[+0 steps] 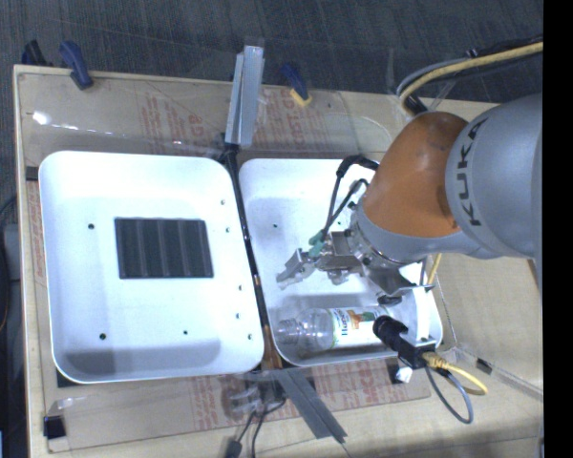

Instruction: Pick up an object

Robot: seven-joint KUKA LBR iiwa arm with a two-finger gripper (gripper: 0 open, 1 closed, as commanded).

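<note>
A clear plastic bottle (323,329) with a white and green label lies on its side along the near wall of the right bin (267,194). My gripper (294,266) hangs over the middle of that bin, just above and beyond the bottle, pointing left. I see nothing held in it. The grey arm with its orange band covers the right half of this bin. A dark grey ridged slab (163,247) lies flat in the middle of the left bin (76,189).
The two bins meet at a dark divider (248,256). Blue clamps (76,65) and a grey metal bar (244,93) stand along the bench's far edge. A yellow cable (463,380) loops by the right bin's near right corner.
</note>
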